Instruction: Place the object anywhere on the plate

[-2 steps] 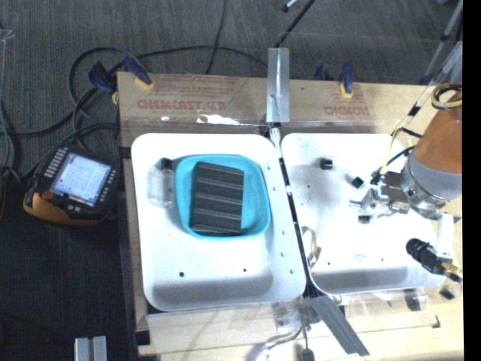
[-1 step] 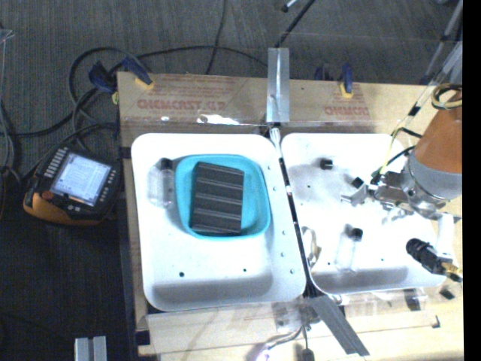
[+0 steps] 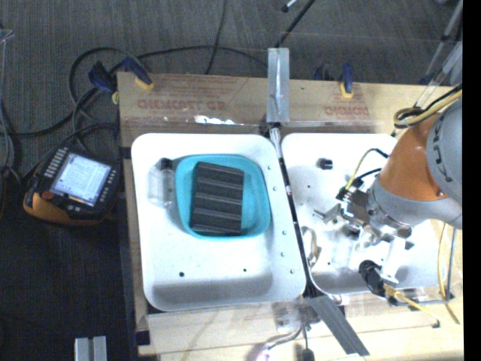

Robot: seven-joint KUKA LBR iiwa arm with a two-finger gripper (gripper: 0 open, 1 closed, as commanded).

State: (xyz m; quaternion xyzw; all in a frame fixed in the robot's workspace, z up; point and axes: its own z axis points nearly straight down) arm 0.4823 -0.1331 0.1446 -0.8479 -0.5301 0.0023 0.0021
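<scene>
Two shallow white bins side by side on a pale wooden bench, smooth and glossy, with rounded corners. In the left bin, a turquoise plate: squarish, soft-cornered, with a raised rim. Flat on the middle of the plate, a dark grey block, rectangular, matte, ribbed with crosswise grooves, turned slightly off the plate's edges. Touching the plate's left rim, a small clear bottle, see-through plastic, lying on the bin floor.

Over the right bin, the arm, with a shiny orange band and a grey shell above it. Below the wrist, the gripper, a cluster of bare metal parts and thin wires, low over the white floor, well apart from the plate and the block. Spread or closed: cannot tell from this angle. Near the bin's far wall, a small dark lump, too small to make out.

On the dark carpet to the left, a handheld screen in an orange and black casing, with black cables looping around it.
</scene>
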